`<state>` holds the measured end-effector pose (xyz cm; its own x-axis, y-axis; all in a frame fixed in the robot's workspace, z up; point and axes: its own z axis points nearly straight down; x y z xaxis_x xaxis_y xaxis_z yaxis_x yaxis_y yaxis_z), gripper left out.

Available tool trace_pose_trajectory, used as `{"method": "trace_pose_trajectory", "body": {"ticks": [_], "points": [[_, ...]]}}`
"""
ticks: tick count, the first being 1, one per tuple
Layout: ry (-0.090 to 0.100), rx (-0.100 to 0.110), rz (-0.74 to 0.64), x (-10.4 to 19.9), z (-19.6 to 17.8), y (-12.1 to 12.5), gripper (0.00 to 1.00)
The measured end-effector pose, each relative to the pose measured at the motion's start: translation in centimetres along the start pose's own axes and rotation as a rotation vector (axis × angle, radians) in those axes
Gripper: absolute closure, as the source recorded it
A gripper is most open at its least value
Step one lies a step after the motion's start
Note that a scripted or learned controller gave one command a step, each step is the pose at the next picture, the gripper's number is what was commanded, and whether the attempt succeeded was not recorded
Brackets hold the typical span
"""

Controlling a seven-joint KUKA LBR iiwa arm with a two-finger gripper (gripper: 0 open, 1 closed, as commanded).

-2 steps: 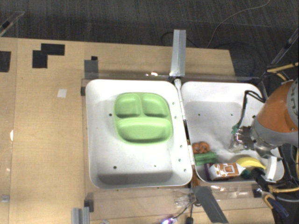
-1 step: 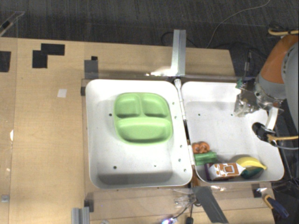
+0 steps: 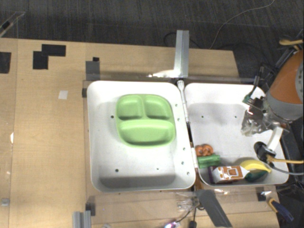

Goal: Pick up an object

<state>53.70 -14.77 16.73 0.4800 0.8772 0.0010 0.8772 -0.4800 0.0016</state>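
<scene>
You are looking at a pick that, by my reading, has not yet taken hold of anything. The gripper (image 3: 250, 122) hangs over the right-hand part of the right bin (image 3: 213, 96), above bare white floor, and nothing shows between its parts; whether the fingers stand wide or narrow you cannot tell from this slanting view, because the metal there is a small blurred cluster. The candidates for the task all lie nearer the camera than the gripper, bunched along the front wall of that bin. Closest to it, down and a little toward the camera, is a yellow banana-like piece (image 3: 251, 166) with a dark green item (image 3: 257, 175) touching it. Just beside those, further left, lies a small brown-and-white carton (image 3: 228, 174). Further left again, against the divider, a green block (image 3: 206, 161) sits with a small orange-brown lump (image 3: 204, 150) right behind it. Well apart from the gripper, across the divider, a green sectioned plate (image 3: 145, 119) rests in the left bin (image 3: 99, 165) on the worktop (image 3: 42, 151). So the approach looks only part done: what is left, I judge, is to choose one item, move over it, descend, close and lift. The crowding along the front wall may make a clean grasp awkward.
</scene>
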Motion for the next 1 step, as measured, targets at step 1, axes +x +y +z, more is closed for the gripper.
{"method": "trace_pose_trajectory", "body": {"ticks": [1], "points": [[0.0, -0.002, -0.01, 0.15, -1.05, 0.07, 1.0]]}}
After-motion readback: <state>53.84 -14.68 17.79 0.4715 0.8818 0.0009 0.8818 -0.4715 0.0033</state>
